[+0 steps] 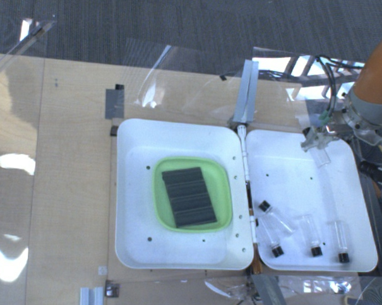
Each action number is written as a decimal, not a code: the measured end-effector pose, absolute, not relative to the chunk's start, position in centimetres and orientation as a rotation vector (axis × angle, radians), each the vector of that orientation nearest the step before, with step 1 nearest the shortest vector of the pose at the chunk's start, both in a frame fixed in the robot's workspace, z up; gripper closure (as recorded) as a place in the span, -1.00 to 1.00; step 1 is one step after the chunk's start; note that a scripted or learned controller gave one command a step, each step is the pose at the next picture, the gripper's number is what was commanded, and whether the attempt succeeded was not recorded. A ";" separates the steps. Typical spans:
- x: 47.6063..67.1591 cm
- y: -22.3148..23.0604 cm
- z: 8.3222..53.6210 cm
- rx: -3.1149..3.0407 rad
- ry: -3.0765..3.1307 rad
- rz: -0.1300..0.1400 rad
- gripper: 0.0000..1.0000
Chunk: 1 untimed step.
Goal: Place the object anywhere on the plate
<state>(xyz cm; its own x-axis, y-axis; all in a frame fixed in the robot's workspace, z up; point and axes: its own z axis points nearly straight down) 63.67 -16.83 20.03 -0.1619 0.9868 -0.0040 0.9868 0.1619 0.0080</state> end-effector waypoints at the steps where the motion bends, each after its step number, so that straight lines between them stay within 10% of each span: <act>1: 55.5 -10.4 19.1 1.912 2.487 0.006 1.00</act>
